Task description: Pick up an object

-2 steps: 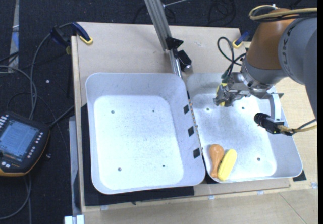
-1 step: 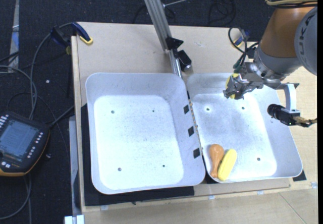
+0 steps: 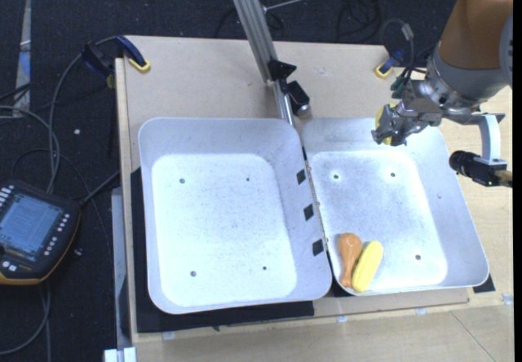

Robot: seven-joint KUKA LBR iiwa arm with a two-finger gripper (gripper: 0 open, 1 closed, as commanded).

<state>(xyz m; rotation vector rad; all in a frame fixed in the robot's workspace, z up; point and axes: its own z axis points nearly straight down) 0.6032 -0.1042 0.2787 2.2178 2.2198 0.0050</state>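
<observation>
— Where is the arm?
— I see it reaching in from the right, its hand (image 3: pixel 395 129) poised over the far edge of the right bin (image 3: pixel 424 189). Its grip I cannot tell.
— And the objects?
— A yellow object (image 3: pixel 367 264) and an orange object (image 3: pixel 349 253) lie touching in that bin's near left corner, well apart from the hand.

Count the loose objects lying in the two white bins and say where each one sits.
2. An orange object and a yellow object lie side by side, touching, at the near-left corner of the right bin. The gripper may hide something beneath it.
</observation>
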